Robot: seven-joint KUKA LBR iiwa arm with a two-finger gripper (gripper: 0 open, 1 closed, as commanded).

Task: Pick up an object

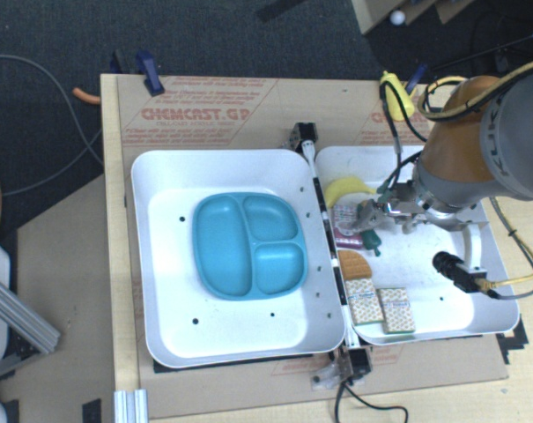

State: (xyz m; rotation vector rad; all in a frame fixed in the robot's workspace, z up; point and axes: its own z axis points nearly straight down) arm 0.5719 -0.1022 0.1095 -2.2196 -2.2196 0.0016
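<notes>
You see the arm (513, 139) as a thick grey cylinder with a broad orange band (460, 139) above the wrist. Yellow and black cables (403, 104) loop beside the band. Below it sits a silver metal wrist block, a black cylindrical fitting (455, 271) and thin trailing wires.

The light is bright and even. The white bins (151, 236) shine a bit, with soft shadows. The dark floor (37, 25) at the upper left looks dim and grainy.
</notes>
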